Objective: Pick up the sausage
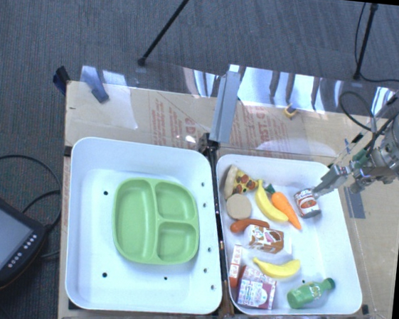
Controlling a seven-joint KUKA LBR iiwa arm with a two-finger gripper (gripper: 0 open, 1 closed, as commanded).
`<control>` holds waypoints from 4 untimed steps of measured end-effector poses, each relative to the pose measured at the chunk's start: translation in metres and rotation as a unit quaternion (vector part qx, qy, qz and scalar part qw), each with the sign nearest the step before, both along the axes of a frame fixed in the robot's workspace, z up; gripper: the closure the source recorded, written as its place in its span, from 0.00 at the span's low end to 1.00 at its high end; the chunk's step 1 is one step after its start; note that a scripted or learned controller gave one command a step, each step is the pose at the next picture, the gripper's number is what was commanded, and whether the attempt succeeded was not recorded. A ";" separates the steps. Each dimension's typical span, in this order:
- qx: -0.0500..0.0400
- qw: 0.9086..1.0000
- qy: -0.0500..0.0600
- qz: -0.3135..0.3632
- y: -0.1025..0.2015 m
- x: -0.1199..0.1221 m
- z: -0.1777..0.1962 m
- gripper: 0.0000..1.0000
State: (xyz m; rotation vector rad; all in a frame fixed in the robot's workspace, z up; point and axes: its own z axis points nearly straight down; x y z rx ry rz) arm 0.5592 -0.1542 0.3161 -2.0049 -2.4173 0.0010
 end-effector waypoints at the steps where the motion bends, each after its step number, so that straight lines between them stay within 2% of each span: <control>1: 0.000 1.000 0.000 0.000 0.000 0.000 0.000 0.00; 4: 0.000 1.000 0.000 0.000 0.000 0.000 0.000 0.00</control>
